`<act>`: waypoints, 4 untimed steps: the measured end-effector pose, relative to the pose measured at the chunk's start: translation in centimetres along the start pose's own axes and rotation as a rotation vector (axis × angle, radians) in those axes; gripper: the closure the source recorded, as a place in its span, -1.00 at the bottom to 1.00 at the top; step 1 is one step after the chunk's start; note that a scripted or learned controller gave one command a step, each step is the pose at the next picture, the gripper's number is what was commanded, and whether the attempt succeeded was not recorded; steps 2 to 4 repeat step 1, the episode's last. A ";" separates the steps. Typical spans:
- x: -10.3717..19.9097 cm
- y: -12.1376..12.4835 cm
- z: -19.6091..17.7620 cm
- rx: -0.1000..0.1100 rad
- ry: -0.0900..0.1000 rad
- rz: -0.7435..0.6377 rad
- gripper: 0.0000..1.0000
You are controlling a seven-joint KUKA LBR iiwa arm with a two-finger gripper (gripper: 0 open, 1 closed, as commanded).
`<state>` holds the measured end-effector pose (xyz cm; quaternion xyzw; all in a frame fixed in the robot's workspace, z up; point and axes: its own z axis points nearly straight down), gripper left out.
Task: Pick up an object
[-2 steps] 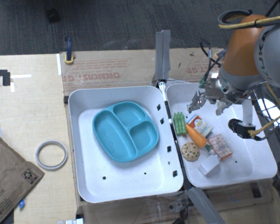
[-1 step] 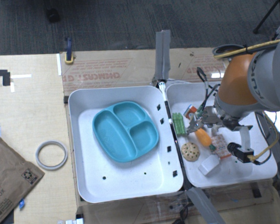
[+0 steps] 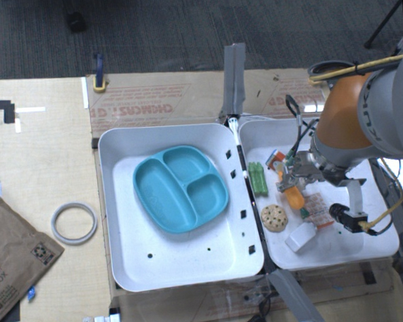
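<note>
Two shallow white bins (image 3: 115, 196) sit before us; over the right bin's middle the gripper (image 3: 289, 180) (fingers unreadable to us) hovers touching a small orange block (image 3: 294, 197), beside a round cookie (image 3: 274, 218).

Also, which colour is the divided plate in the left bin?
The divided plate is light blue, a turquoise shade, seen clearly in the camera view against the white left bin.

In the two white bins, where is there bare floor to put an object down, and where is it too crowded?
Left bin: bare floor along the front wall and down the left side of the blue divided plate. Right bin: a bare strip at the front, below the white block. Crowded: the right bin's middle, where the hand, orange piece, cookie and green bar cluster.
</note>
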<state>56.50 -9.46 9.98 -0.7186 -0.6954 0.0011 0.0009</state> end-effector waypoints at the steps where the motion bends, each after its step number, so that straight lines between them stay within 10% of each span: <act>1: 5.1 4.1 -9.1 -0.001 -0.001 0.065 1.00; 4: 5.1 4.1 -9.1 -0.001 -0.001 0.065 1.00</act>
